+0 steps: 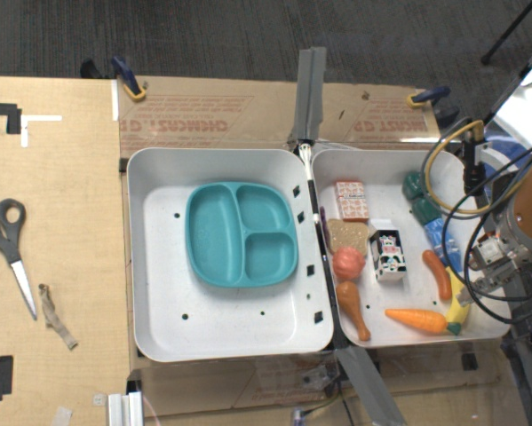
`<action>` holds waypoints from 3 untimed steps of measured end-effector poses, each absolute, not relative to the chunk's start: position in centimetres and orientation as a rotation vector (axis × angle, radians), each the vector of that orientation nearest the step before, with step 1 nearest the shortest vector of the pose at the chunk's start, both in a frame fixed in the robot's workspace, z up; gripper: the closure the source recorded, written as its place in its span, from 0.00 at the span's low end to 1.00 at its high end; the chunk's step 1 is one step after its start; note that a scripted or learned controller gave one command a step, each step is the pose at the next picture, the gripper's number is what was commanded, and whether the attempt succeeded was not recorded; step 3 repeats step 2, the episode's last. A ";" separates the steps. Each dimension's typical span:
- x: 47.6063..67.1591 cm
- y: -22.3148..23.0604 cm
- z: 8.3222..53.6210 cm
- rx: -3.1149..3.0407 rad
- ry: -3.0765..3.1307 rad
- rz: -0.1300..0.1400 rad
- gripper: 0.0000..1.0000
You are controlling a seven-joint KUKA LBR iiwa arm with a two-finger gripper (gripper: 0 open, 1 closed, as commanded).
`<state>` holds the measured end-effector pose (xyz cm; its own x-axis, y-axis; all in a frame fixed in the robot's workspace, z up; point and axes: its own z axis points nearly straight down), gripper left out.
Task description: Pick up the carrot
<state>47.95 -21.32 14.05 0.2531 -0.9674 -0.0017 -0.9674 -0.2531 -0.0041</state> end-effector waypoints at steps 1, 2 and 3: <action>52.4 -17.2 10.9 -2.688 1.618 0.003 1.00; 55.0 -15.8 13.9 -2.600 1.755 0.004 1.00; 55.0 -15.8 13.9 -2.600 1.755 0.004 1.00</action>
